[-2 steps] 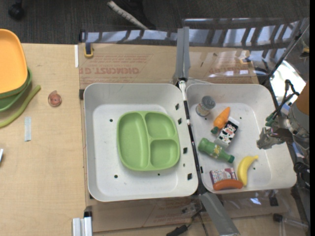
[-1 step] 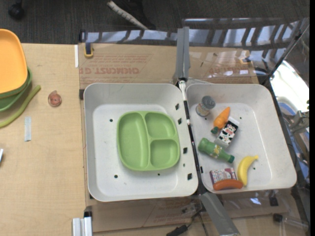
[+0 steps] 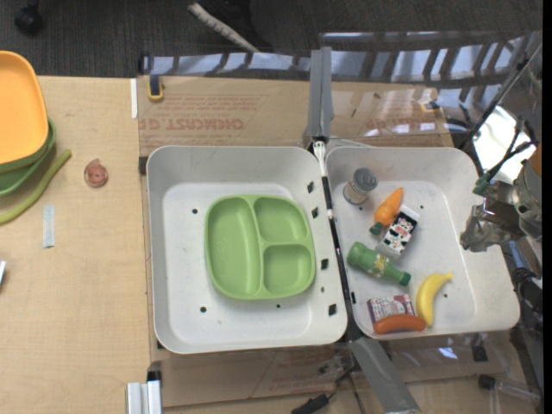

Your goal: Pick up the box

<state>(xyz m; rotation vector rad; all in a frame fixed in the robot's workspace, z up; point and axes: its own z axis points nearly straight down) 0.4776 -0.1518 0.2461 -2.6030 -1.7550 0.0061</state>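
Where the gripper [image 3: 479, 229] hangs: over the right rim of the right bin [image 3: 457, 192], well apart from everything in it, at the end of the arm [image 3: 522, 198] reaching in from the right.
Grip: cannot tell whether it is spread or closed; nothing shows in it.
Boxes: two candidates. The spotted box [image 3: 399, 229] lies mid-bin, touching the carrot [image 3: 387, 208] on its far-left side. The pink box [image 3: 390, 305] lies at the near wall, with a red pepper [image 3: 399, 323] against its near edge.
Likely target: the spotted box, I judge, since its right side is free.
Neighbours: the bottle [image 3: 378, 263] just near-left of the spotted box, the banana [image 3: 430, 295] right of the pink one, the can [image 3: 361, 185] far-left.
Left bin [image 3: 172, 231]: holds a green plate [image 3: 259, 247].
Progress: pick not yet begun; the gripper must travel left and down.
Risk: crowding may make it catch the carrot.
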